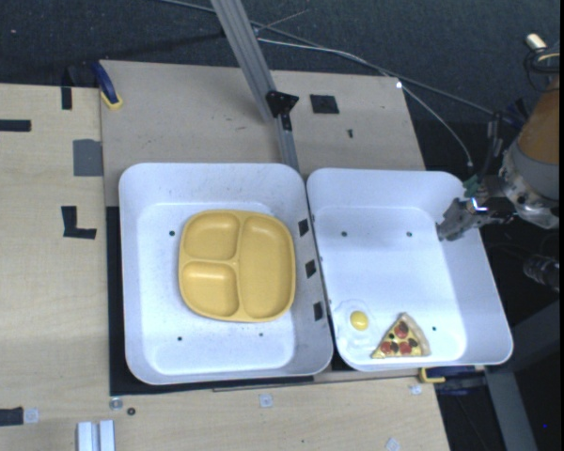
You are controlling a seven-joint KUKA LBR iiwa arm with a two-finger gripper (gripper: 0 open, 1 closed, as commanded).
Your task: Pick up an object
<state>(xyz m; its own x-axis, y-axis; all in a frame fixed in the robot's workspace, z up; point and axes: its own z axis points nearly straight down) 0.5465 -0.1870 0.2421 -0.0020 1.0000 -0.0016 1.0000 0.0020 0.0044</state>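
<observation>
A pizza slice toy [401, 337] lies near the front edge of the right bin [470, 280]. Just left of it sits a fried egg toy [357, 321], white with a yellow yolk. A yellow divided plate [236, 265] rests in the middle of the left bin [141, 280]. My gripper [454, 222] hangs at the right bin's far right rim, well away from the pizza slice and the egg. Nothing is seen between its fingers.
A slanted metal post [254, 64] rises behind the bins, with cables trailing across the back. A blue-and-yellow clamp [106, 85] sits at the bench's far left corner. Black tape marks dot the wooden bench on the left.
</observation>
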